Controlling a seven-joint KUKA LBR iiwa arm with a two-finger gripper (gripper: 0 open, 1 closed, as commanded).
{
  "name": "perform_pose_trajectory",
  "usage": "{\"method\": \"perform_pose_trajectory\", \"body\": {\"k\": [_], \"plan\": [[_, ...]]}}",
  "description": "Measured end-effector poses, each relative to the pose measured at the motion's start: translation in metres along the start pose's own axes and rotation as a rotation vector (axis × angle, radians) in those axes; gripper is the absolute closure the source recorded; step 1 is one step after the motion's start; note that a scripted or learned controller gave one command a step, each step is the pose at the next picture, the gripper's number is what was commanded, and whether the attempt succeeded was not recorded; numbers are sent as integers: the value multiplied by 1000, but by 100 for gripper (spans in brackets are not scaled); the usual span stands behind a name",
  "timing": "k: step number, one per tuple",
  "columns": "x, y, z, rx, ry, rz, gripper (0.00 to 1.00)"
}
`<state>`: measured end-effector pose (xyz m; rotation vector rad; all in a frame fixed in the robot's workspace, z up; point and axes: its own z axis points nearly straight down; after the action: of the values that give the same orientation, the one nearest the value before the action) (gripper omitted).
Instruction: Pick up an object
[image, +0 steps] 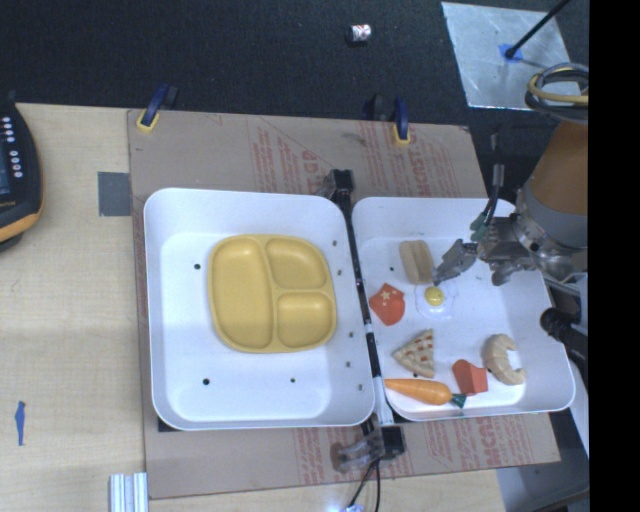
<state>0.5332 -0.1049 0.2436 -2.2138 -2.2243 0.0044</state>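
Observation:
My gripper (476, 267) hangs over the right bin (530, 398), near its upper middle, with the arm coming in from the right. Its two dark fingers stand apart, so it is open, with nothing between them. Just left of it and below lies a small fried egg (434, 296). A tan bread piece (416, 260) lies left of the fingers. Further down are a red strawberry (388, 304), a pizza slice (415, 352), a carrot (421, 391), a red block (470, 377) and a bitten doughnut (503, 359).
The left bin (180, 390) holds a yellow divided plate (271, 292). A black divider with clamps (356, 290) runs between the bins. Both bins sit on a brown board (250, 150). A black-and-orange device (15, 175) lies at the far left.

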Motion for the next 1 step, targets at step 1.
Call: {"method": "perform_pose_trajectory", "body": {"k": [1], "plan": [[-19,53,80,1,-3,-1,0]]}}
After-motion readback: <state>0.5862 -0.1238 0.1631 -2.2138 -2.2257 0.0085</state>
